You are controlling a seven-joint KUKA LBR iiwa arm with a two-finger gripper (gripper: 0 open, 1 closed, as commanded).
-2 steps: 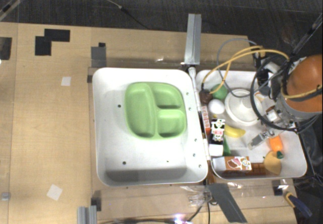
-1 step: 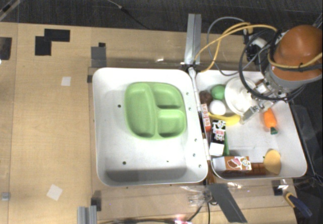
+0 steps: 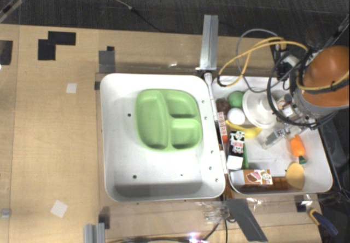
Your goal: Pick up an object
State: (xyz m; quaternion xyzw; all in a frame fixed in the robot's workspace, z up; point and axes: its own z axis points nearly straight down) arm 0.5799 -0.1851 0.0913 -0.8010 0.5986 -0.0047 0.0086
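The things to be picked lie crowded in the right bin. Nearest the gripper is an orange carrot-shaped piece, just to its right and a little lower. Below that sits a tan pear-shaped piece in the bin's near right corner. Beside it, along the near wall, lies a brown and white carton; its print is too small to read.

To the gripper's left is a yellow banana-like piece, and above that a white round cup with a white egg touching its left side. A green ball lies just above the egg. Against the bin's left wall are a narrow red and white box and a small black and white patterned box; no lettering on either can be made out.

The gripper hangs low over the middle right of this bin, below the arm's orange band. Nothing can be seen caught in it, and whether it is released or clenched cannot be told from this height and blur. Yellow and black cables loop from the arm over the bin's far edge.

The left bin holds a green divided tray, resting near its middle
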